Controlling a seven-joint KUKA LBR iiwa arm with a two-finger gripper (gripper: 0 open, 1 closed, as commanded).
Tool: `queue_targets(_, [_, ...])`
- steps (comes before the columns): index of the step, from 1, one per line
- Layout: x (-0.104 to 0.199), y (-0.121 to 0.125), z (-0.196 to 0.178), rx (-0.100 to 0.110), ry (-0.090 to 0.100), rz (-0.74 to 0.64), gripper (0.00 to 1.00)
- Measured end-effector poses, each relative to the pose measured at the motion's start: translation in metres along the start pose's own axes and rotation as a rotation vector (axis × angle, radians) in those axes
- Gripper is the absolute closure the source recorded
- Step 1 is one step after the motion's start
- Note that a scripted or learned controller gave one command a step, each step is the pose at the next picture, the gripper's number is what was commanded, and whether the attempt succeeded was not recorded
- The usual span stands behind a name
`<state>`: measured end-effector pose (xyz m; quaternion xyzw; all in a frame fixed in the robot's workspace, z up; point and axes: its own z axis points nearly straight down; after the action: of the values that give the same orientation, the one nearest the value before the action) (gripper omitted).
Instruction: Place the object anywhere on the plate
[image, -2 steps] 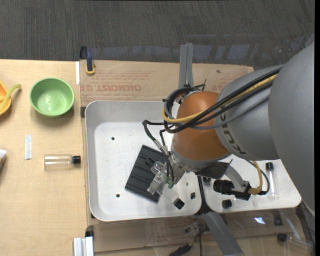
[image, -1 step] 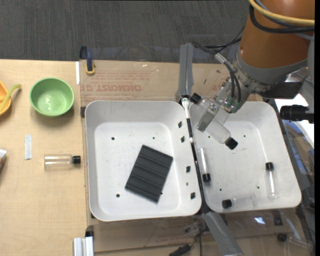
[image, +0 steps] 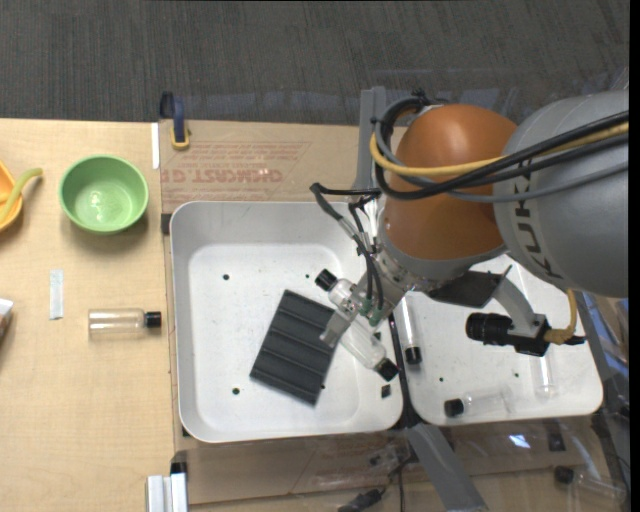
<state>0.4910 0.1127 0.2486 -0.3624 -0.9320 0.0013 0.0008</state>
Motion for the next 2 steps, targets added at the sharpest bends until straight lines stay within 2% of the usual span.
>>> queue_targets(1, [0.000, 0.000, 0.000, 0.000, 0.000, 0.000, 0.00])
queue_targets(2, [-0.063, 0.000, -0.004, -0.002, -0.002, -0.065, 0.00])
